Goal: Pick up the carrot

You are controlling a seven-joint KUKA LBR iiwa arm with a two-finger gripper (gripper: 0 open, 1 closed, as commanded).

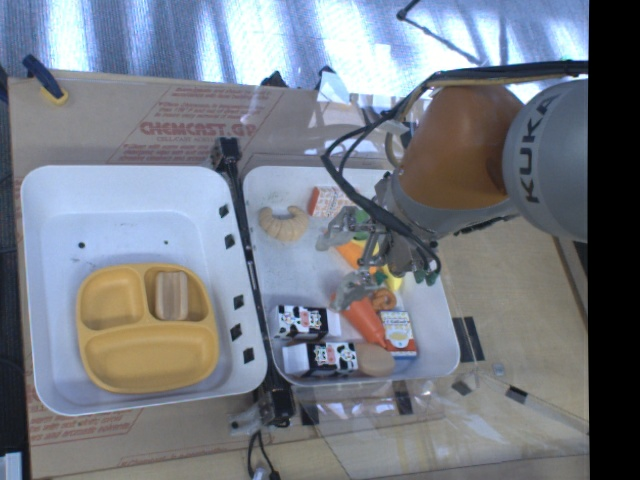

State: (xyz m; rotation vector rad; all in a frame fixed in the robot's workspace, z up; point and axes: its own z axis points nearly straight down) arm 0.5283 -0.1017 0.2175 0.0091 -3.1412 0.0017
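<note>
1. The carrot (366, 320) lies in the right bin (440, 318), lower centre-right of the frame. It is hemmed in: a small printed box (398, 332) touches its right side, two cow-patterned cartons (302, 320) sit just to its left and below, and a tan round piece (377, 361) lies at its lower end.
2. The main risk, as I judge it, is a crowded grasp. A finger coming down beside the carrot could land on the printed box or a carton and catch that instead, or shove the carrot aside.
3. A second risk is mistaken identity. Other orange and yellow pieces (352, 251) lie just above the carrot, under the tool, and could be taken for it.
4. The carrot tapers and looks smooth, so a pinch near the narrow end might slip off.
5. The tool (358, 263) hangs low over the middle of the right bin, just above the carrot's upper end. Its two grey fingers (340, 227) stand spread apart with nothing between them.
6. The arm (470, 153) enters from the upper right of the frame, its orange band bulking over the bin's far right corner, cables looping toward the wrist.
</note>
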